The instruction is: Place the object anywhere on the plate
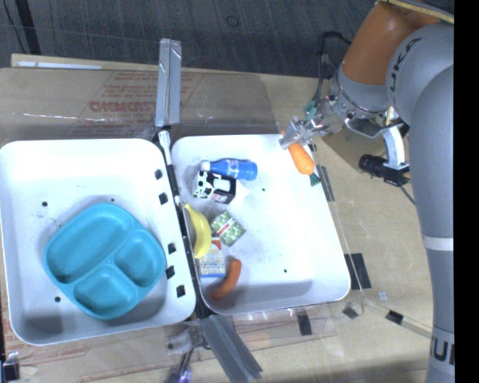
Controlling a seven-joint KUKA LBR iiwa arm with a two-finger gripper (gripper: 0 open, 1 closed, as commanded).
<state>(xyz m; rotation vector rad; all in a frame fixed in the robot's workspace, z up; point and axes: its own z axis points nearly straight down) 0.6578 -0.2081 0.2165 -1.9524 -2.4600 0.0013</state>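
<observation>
Plate: blue, sits in the left bin, nothing on it.
Carrot: far right of the plate, above the right bin's far corner.
Gripper: clenched on the carrot's top.
Progress: picked, carry and release remain.

2 white bins sit side by side on a cardboard-covered bench. In the right bin's left half lie a blue bottle, a black-and-white carton, a banana, a green packet and a brown sausage.
</observation>
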